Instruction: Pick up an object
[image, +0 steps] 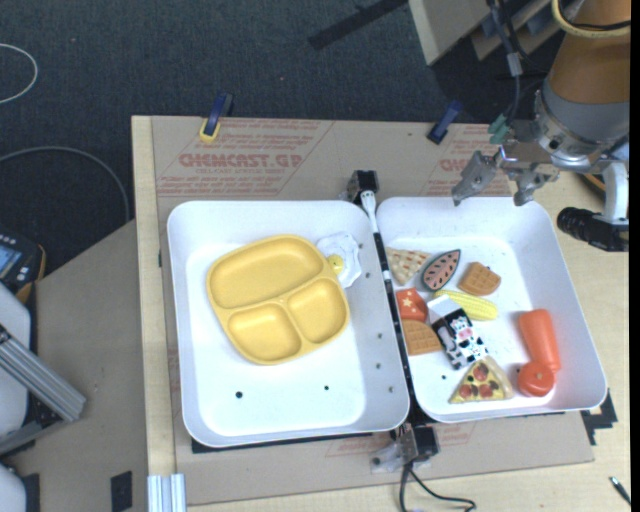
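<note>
Above the far edge of the right bin (560, 245), the claw (496, 184) hung open and held nothing.
Its two fingers were spread wide, probably so it could drop over a toy. The toy food lay below in that bin: a red bottle (538, 350), a pizza slice (481, 382), a yellow corn (471, 305). A yellow plate (277, 297) sat in the left bin (200, 380).

We see glossy white plastic bins (190, 300), a smooth, matt yellow plastic tray (275, 298), a shiny orange plastic bottle (538, 348), and brown printed cardboard (300, 155) covering the bench, dull and flat.
</note>
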